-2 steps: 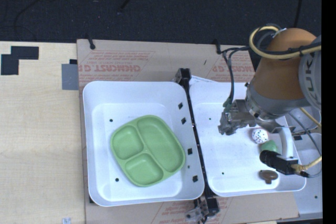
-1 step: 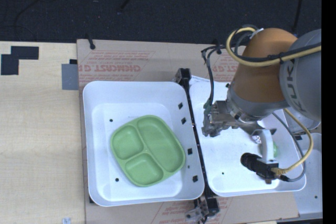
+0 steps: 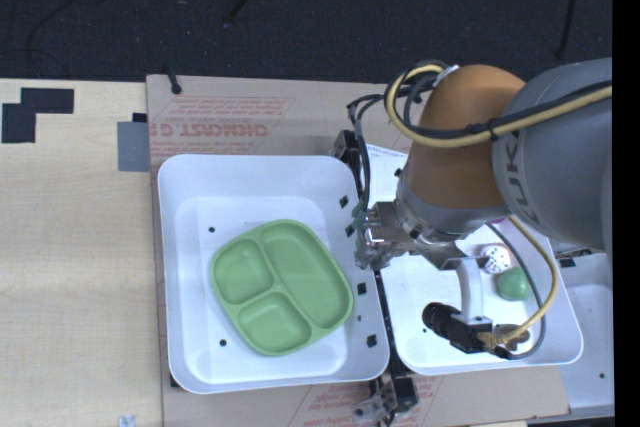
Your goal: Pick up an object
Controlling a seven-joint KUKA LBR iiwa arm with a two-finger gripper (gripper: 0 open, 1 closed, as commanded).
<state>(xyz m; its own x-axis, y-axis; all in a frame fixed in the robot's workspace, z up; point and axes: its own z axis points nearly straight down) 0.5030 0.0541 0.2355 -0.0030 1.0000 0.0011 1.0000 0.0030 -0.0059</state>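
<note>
A green divided plate point(image 3: 280, 287) lies flat in the left bin point(image 3: 190, 185), tilted a little in plan, with three compartments. In the right bin point(image 3: 570, 335) a small white die with dark dots point(image 3: 496, 261) sits next to a green rounded object point(image 3: 513, 285). My gripper point(image 3: 370, 247) hangs under the orange wrist over the right bin's left edge, close to the wall between the bins and just right of the plate's rim. The arm's bulk hides most of the right bin's floor.
The two white bins stand side by side on a cardboard sheet point(image 3: 220, 120) on the wooden bench. The grey arm point(image 3: 560, 155) comes in from the right and covers the right bin's far half.
</note>
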